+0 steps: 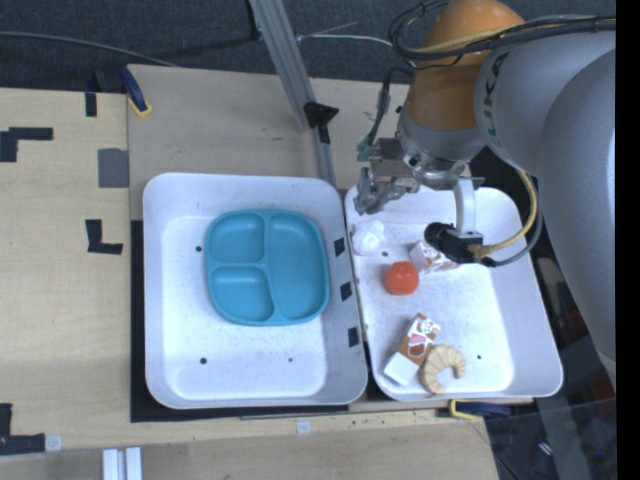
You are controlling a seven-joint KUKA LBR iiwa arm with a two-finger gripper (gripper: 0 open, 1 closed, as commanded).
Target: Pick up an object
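My gripper point(368, 201) hangs over the far left corner of the right bin point(520, 353), just above a small white crumpled object point(369, 238). A red ball point(401, 278) lies near the bin's middle. Right of the white object sits a small pale packet point(436, 258). Toward the front lie a red-and-white wrapped item point(419, 338), a tan croissant point(442, 364) and a white block point(398, 370). Nothing shows between my fingers.
The left bin point(175, 358) holds a blue divided plate point(267, 266). A grey metal pole point(285, 53) slants down to the bins' shared far edge. A black cable with a yellow section point(505, 248) loops off the wrist over the right bin.
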